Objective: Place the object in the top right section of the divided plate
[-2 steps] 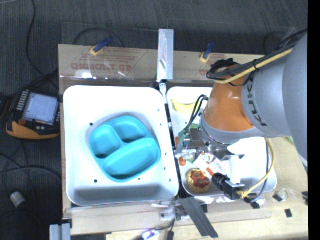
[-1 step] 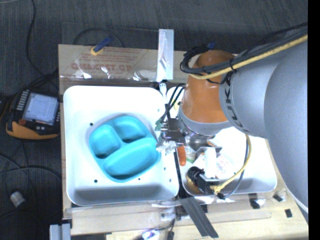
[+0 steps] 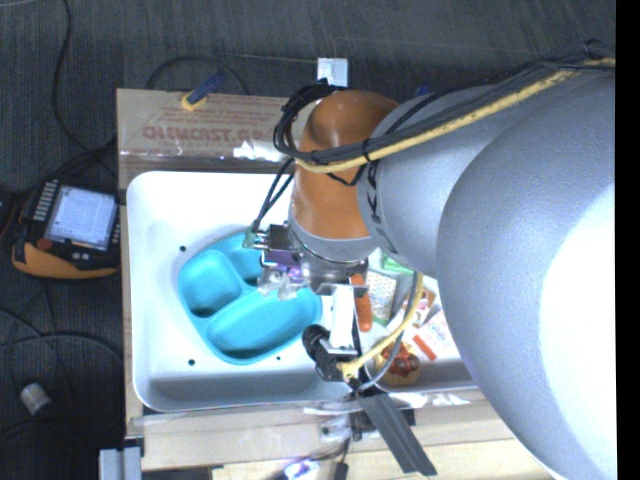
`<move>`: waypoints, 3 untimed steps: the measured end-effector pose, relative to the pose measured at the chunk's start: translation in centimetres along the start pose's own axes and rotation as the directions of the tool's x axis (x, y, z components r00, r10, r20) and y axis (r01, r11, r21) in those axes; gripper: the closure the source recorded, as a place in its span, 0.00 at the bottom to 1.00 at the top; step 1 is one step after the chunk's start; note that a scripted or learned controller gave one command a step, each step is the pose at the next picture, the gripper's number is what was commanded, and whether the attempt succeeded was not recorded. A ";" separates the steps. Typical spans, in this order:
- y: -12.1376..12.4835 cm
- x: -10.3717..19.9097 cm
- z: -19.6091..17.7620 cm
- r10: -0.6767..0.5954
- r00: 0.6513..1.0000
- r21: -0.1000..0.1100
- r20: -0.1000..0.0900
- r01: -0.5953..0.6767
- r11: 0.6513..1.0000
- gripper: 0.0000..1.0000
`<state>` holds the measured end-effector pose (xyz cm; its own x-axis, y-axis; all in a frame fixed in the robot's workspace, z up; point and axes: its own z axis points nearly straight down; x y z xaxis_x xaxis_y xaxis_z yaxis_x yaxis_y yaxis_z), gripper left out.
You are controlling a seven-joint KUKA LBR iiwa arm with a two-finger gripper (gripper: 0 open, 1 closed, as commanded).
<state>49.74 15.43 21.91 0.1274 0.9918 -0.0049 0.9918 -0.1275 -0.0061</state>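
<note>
A: Location of the divided plate [image 3: 235,308]?
B: The blue plate lies in the left white bin [image 3: 150,268], toward its right side.
A: Hand [image 3: 283,280] status?
B: Positioned over the plate's upper right edge, below the orange band [image 3: 330,168]. Grip state: cannot tell. Assorted objects [image 3: 405,318] lie in the right bin.

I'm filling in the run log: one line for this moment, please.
arm: over left bin | gripper: above blue plate | grasp: unclear | placement: not seen
</note>
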 end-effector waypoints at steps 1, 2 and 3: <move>-0.4 7.0 2.4 -0.077 0.997 0.000 0.001 0.077 0.997 1.00; -2.3 7.5 -1.1 -0.267 0.964 -0.002 0.002 0.267 0.964 1.00; -2.3 7.5 -1.1 -0.267 0.964 -0.002 0.002 0.267 0.964 0.00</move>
<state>48.43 23.12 22.96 -0.1424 0.9898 -0.0053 0.9898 0.1424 -0.0048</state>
